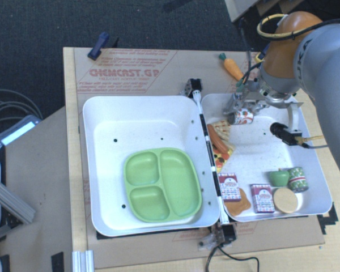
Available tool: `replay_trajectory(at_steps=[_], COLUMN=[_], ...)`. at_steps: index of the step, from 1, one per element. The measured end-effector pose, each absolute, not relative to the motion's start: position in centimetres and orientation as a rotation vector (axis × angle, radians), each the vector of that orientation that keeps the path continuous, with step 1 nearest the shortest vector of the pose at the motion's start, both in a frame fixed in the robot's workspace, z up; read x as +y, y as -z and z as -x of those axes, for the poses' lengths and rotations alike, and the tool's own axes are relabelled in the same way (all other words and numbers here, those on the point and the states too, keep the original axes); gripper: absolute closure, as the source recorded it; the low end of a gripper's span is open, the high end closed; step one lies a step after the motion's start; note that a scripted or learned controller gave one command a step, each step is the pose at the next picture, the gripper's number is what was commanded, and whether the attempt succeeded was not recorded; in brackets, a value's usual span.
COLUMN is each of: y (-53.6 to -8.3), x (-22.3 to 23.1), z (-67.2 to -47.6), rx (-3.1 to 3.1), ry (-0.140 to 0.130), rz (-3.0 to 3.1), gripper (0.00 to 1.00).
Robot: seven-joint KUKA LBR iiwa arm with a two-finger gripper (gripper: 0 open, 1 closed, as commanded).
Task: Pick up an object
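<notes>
Seen from above, the grey arm [323, 44] with its orange band reaches in from the right and bends down over the far corner of the right bin [255, 154], which stands on the counter [124, 72]. The gripper [241, 107] hangs low over that corner, close to the wall shared with the left bin [136, 118]. A small red-and-white can [245, 117] sits right at the gripper's tip, tilted, and it is hard to say whether it is touching the gripper or just beneath it. From this angle I cannot tell whether the gripper is clenched, released or grasping the can. Just beside the can, along the shared wall, lies an orange striped snack [219, 142]. At the near end of the right bin two red boxes [230, 187] [263, 198] lie flat with a tan flat piece [239, 204] between them. A pale round disc [286, 200] touches the second box. Behind the disc are a green lump [279, 178] and a second can [298, 179], side by side. The left bin holds a green divided plate [161, 184] lying flat toward its near side. On the counter beyond the right bin lies a carrot [233, 68], and a blue clip [98, 46] rests at the counter's far left edge
</notes>
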State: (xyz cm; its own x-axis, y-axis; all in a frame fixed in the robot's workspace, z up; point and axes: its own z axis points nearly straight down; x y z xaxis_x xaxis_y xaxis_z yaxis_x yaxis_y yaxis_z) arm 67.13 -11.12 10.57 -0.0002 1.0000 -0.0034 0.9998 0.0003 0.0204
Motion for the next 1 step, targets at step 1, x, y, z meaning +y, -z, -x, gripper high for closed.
replay_trajectory(at_steps=[1], y=[-18.58], x=[-5.88], z=[-63.14], rx=[2.222], ry=[-0.003], rz=[-2.219], gripper=[1.0])
